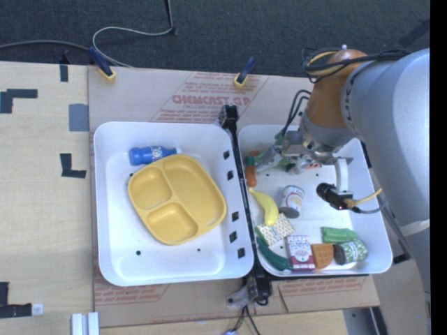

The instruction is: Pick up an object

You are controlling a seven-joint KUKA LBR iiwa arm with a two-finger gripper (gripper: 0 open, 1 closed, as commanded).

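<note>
My gripper hangs low over the far part of the right bin, below the orange wrist band. Small green and orange items lie just left of it by the bin's divider. Nearer the front lie a yellow banana, a small can, a checkered packet, a red and white box, an orange block and a green packet. The gripper's body hides whatever lies under it.
The left bin holds a yellow divided plate and a blue bottle behind it. A black part with a yellow cable hangs off the arm over the right bin. Cardboard lies under both bins.
</note>
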